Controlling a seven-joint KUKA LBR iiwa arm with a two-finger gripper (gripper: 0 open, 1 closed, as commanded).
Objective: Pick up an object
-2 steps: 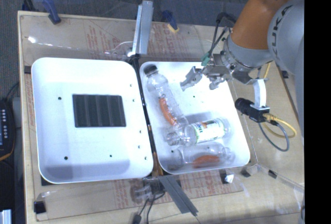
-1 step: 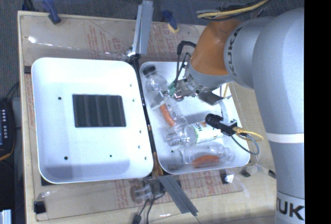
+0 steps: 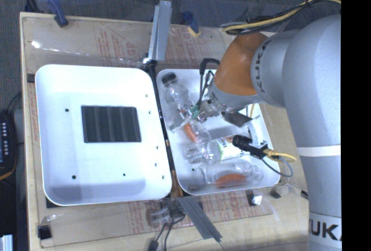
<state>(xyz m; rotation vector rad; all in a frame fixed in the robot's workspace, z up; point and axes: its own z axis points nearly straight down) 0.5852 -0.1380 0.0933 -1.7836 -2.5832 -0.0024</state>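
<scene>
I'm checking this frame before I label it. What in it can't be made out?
- Hand, camera view: small and set against clear plastic, so whether it is open or shut cannot be told.
- Right bin: its far right part is hidden by the arm.
- Clear bottles: see-through on white, so their outlines blur together and a count is unsure.
- Dark grid in the left bin: too coarse to tell what it is.

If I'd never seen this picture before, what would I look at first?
Probably the big grey arm with its orange band, reaching in from the right over the right bin. Under it lies a jumble of clear plastic bottles, some with orange bits inside. The left bin stands out too, with only a dark ribbed rectangle in its middle.
</scene>
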